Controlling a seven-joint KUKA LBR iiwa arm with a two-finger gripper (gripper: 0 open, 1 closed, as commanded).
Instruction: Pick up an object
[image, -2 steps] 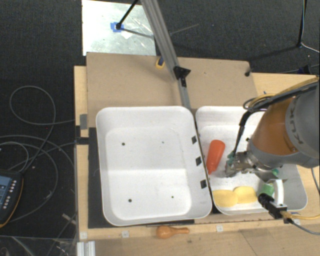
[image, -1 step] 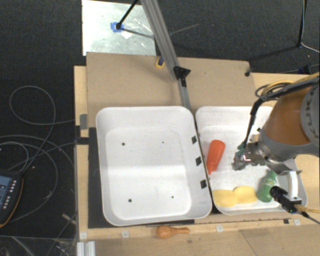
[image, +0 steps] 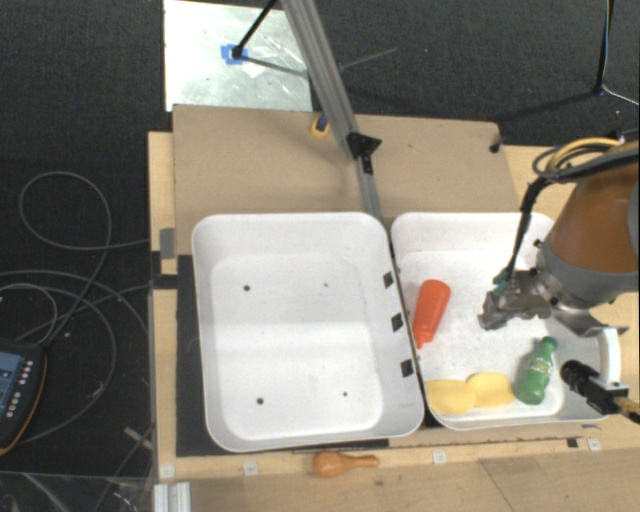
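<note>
Over the right bin (image: 440, 232), the jaws (image: 497, 312) hang low above bare floor, and whether they are wide or narrow I cannot tell. They seem poised among candidates rather than committed to one. To their left lies the orange bottle (image: 431, 311), long axis nearly upright in the view, its top tilted slightly right. Below and right of them the green bottle (image: 536, 371) slants likewise, beside two yellow lumps (image: 471, 393).
</note>
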